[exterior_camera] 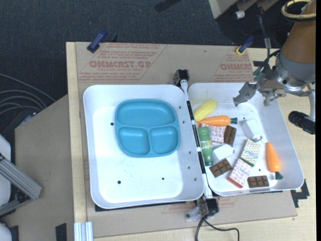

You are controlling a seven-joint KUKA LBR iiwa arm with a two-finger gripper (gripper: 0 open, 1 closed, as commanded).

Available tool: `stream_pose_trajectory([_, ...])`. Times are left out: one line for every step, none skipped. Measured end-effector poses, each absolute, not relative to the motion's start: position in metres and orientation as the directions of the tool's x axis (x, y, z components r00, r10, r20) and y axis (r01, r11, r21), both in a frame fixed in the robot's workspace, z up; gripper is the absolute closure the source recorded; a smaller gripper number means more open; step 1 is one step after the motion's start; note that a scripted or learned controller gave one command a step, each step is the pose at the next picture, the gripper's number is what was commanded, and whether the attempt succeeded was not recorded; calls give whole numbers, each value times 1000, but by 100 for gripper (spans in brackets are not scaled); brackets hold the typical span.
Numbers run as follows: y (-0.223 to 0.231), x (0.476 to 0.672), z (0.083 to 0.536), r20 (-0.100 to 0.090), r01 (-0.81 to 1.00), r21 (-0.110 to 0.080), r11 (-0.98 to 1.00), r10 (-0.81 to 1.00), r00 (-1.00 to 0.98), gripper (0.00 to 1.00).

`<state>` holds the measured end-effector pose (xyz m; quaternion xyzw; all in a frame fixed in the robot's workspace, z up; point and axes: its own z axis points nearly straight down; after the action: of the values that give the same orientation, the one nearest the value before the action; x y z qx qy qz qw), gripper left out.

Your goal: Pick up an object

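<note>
The grey two-finger end effector (257, 91) hangs over the far part of the right shallow white bin (293, 160), fingers spread apart, nothing between them. Nearest candidates lie below it: an orange plastic carrot (216, 120) touching a yellow corn cob (205, 109). Descending there, a finger could land on both and squeeze neither cleanly.

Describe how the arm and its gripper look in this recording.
The arm enters from the right: an orange-tan band above a rounded grey wrist section. Thin dark cables run along it. The gripper is grey metal with two slim angular fingers and a small teal-green detail near its base.
</note>
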<state>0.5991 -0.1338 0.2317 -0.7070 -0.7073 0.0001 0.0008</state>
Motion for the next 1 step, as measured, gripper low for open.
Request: stream_pose_trajectory([-180,614,98,-1,1000,2,0,1000,0,0])
